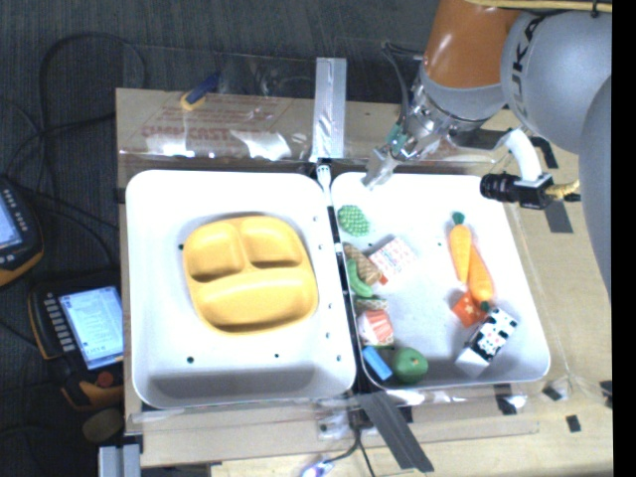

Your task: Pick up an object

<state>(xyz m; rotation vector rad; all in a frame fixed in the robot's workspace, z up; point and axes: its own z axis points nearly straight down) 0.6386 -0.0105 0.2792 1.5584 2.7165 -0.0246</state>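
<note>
Bright, even light; white bins [149, 386] glare, edges perhaps soft.

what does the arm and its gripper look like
The arm has bulky, rounded light-grey casings with dark lettering on one, and a glossy orange band above the wrist. Below that sits a narrower metallic wrist section with some teal parts, ending in a small, pale grey gripper. A white and black fitting with a brass-coloured end juts from the arm's side. A dark cable runs across the top.
</note>
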